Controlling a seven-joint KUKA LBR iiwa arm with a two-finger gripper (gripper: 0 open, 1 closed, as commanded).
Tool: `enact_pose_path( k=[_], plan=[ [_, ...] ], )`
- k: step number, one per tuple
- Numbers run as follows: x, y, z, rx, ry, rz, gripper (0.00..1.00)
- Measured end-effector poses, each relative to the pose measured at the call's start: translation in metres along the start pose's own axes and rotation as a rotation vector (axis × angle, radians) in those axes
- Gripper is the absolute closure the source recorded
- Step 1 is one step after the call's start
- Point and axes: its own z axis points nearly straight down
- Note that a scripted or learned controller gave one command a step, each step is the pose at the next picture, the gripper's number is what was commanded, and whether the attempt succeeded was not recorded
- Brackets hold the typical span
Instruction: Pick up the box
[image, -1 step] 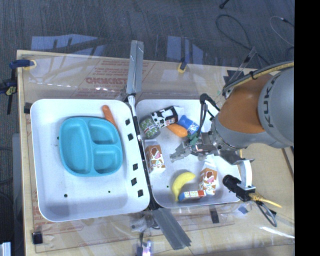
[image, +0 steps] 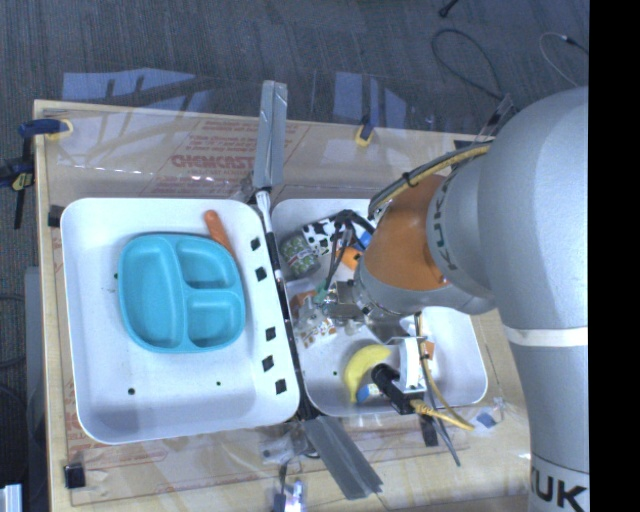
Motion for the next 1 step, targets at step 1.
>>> enact_pose_path(
  k=[1],
  plan=[
    [-0.0285, 0.0704, 0.0111, 0.002, 0.013, -0.017, 0.00]
  ],
)
